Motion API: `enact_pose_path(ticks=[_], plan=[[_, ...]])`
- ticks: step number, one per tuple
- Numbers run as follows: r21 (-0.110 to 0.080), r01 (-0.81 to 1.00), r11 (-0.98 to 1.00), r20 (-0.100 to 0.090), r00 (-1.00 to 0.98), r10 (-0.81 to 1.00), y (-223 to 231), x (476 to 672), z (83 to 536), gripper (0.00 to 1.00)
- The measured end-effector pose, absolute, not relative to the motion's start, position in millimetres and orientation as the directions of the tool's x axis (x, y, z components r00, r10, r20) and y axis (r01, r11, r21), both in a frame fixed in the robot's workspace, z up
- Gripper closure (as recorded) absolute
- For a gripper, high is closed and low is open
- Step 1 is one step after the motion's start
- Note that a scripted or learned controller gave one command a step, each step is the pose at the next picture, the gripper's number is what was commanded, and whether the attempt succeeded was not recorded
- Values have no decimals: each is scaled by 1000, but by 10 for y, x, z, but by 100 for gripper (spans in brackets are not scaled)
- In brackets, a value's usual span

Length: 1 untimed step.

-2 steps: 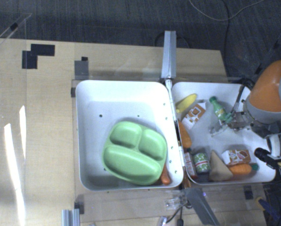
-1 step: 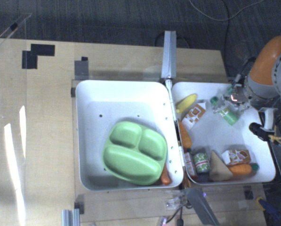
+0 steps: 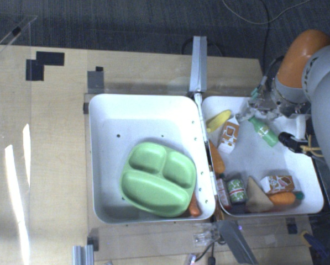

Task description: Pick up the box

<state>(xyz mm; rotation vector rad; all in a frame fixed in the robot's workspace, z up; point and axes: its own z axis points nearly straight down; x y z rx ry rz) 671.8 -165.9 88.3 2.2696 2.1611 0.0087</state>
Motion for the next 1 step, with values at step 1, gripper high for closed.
enact_pose_path(ticks=[1], plan=[[7, 990, -143, -1, 143, 990, -1892, 6159, 875, 0]])
